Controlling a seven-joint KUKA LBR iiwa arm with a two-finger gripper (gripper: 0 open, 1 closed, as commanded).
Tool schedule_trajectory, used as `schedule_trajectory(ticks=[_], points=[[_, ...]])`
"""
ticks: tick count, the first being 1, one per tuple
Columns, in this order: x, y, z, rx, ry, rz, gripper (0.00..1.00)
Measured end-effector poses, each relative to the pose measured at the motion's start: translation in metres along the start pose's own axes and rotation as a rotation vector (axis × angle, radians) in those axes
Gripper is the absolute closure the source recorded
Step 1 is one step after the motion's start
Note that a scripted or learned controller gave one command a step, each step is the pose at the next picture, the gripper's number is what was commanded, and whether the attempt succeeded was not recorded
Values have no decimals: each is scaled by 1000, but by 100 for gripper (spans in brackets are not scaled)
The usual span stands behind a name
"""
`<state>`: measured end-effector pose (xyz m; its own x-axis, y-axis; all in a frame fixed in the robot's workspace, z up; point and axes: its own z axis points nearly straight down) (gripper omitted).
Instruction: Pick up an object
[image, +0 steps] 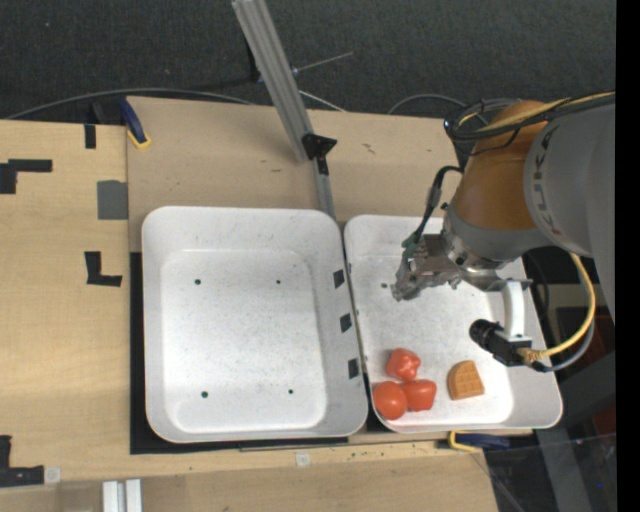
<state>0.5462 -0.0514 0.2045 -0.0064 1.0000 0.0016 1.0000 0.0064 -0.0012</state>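
Observation:
In the right bin (375, 250) lie three red pieces: one (403, 364) near the middle front, and two more (389, 400) (420, 395) side by side at the front edge. An orange-tan block (465, 380) rests to their right. My gripper (405, 284) hangs over the bin's upper middle, well above and behind these objects, with nothing seen in it. The grey arm with its orange band (500, 190) comes in from the right.
The left bin (240, 320) sits beside the right one, with small black clips along the shared edge. A grey metal pole (285, 85) slants down from the top to the bins' back edge. A black cable fitting (495, 340) hangs beside the wrist.

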Motion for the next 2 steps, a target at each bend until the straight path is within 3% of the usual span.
schedule_trajectory(ticks=[2], points=[[102,36,-7,0,0,0,100]])
